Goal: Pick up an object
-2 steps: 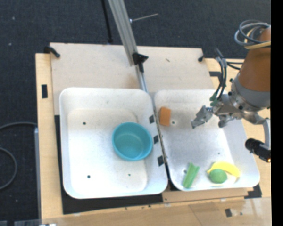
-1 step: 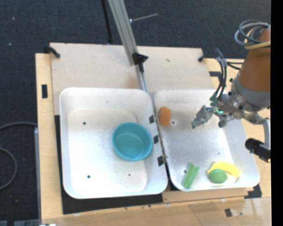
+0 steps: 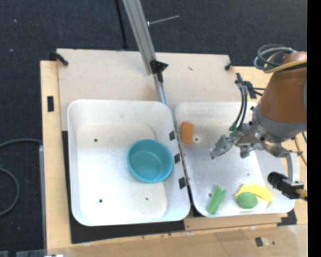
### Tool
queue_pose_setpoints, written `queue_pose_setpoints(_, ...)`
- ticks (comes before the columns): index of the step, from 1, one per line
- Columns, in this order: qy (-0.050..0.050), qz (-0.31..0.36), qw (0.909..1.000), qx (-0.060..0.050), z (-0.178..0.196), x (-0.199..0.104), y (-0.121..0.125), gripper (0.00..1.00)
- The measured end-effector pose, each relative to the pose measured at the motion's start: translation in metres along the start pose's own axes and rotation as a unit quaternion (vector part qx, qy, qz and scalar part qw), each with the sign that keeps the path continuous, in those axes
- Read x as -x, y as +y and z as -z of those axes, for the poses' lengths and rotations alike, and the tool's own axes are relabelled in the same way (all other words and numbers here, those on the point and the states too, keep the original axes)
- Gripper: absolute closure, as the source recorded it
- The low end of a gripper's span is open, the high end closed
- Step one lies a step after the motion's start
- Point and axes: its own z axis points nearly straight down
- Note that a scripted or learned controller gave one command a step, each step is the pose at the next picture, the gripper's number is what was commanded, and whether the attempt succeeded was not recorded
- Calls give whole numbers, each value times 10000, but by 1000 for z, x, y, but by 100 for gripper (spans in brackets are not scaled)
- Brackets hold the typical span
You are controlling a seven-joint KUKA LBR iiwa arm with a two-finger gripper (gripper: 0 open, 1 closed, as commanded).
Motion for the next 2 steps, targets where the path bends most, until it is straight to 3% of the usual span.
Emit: queue_pose_setpoints(2,4,-7,10000,17,-112,13,2,0)
